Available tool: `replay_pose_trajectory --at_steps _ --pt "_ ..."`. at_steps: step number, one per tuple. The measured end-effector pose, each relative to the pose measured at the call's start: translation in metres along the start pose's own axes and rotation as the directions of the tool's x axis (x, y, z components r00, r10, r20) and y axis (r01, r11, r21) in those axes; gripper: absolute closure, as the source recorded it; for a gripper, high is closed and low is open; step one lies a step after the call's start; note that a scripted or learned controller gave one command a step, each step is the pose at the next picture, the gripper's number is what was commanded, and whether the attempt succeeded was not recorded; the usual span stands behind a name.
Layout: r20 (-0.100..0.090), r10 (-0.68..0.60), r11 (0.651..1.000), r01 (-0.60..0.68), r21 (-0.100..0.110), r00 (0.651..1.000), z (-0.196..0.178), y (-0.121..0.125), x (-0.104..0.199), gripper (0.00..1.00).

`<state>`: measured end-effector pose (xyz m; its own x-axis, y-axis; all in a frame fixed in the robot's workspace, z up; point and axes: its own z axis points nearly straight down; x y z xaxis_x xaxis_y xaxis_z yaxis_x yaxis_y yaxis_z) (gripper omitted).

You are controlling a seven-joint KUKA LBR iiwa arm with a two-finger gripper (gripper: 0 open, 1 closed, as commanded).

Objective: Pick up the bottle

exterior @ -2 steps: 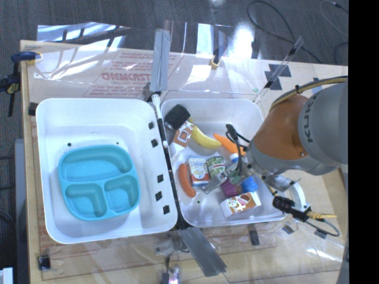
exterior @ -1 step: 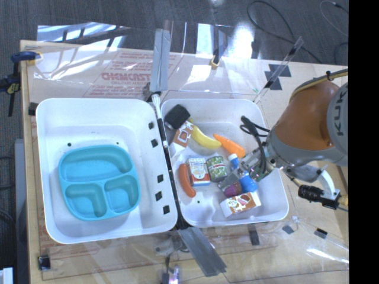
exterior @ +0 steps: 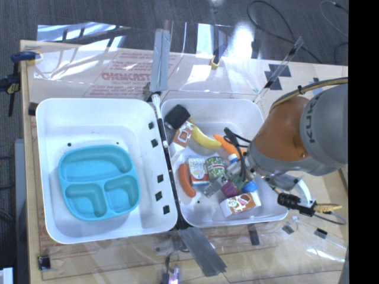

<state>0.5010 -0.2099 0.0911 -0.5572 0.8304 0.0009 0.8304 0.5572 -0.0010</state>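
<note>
Setting: robotics laboratory, bin-picking test cell. Evidence: grey industrial arm [exterior: 323,129] with orange band [exterior: 284,132] reaching over a wooden counter [exterior: 89,250]; two shallow white bins [exterior: 44,158] fixed side by side; toy food and small packets [exterior: 240,203] heaped just beside the hand [exterior: 237,173]; a blue divided tray [exterior: 98,181] in the bin well away from the hand; clear panels [exterior: 195,46] beyond the hand; loose black cables [exterior: 278,10] on dark carpet [exterior: 89,2]
</note>
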Motion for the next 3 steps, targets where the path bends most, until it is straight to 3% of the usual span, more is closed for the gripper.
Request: replay_pose_trajectory --at_steps 1,2,3 --pt "0.004 -0.467 0.884 0.467 0.000 0.884 -0.017 -0.002 0.002 0.00" --pt "0.008 -0.343 0.939 0.343 0.003 0.939 -0.007 -0.013 0.025 0.00" --pt "0.004 -0.573 0.819 0.573 0.000 0.819 -0.033 0.046 -0.020 0.00"
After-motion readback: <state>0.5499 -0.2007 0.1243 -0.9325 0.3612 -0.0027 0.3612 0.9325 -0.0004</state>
